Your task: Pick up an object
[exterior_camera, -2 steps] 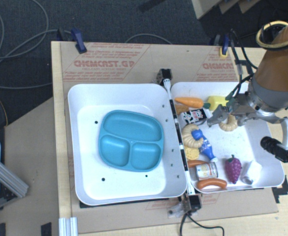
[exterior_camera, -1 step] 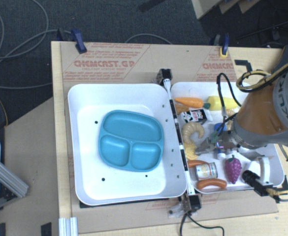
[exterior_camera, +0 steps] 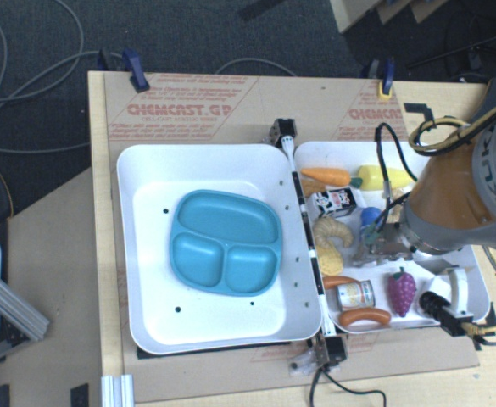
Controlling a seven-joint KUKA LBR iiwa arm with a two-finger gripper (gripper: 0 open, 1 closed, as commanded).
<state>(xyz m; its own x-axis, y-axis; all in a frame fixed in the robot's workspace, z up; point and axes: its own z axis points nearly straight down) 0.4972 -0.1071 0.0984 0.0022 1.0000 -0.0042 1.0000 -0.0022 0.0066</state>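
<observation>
We saw the tool [exterior_camera: 375, 247] low in the right bin [exterior_camera: 341, 148] near the grapes [exterior_camera: 403, 291], likely to grab something | grip: couldn't tell

A blue divided plate [exterior_camera: 225, 242] lies in the left bin [exterior_camera: 137, 176]. The gripper [exterior_camera: 375, 246] hangs over the right bin [exterior_camera: 341, 148], just beside a croissant [exterior_camera: 332, 234], near a small can [exterior_camera: 355, 294] and purple grapes [exterior_camera: 403, 291].

2 bins [exterior_camera: 146, 299]; 1 blu tray [exterior_camera: 225, 242]

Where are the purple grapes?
In the camera view, the purple grapes lie in the right-hand bin, near its front edge, just right of the small can.
</observation>
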